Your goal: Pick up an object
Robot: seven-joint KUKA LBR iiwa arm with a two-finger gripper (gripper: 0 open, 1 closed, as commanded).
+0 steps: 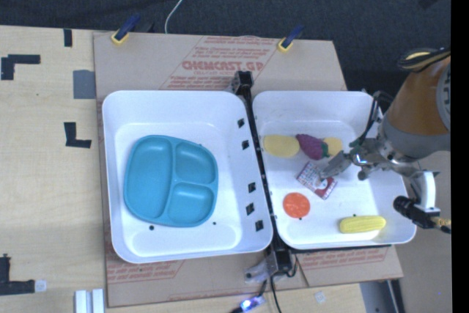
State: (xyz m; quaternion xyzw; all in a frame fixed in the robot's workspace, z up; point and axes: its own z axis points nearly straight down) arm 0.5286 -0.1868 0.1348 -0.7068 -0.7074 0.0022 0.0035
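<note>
The grey robot arm's hand (330, 166) reaches into the right white plastic bin (381, 234), its tip just over a small flat red-and-white packet (316, 179); how far it is open cannot be told. For a clean pick it should descend straight, centred on the packet. Nearby lie a purple toy eggplant (311, 146), a round orange disc (296, 204) and a bumpy yellow corn cob (362, 224).

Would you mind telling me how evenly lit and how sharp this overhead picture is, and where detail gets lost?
Camera view: lighting is soft and even, with faint shadows along the left bin walls. The white bins wash out slightly. The blue plate and corn read clearly. The gripper over the small packet is soft, so fine detail there is lost.
</note>
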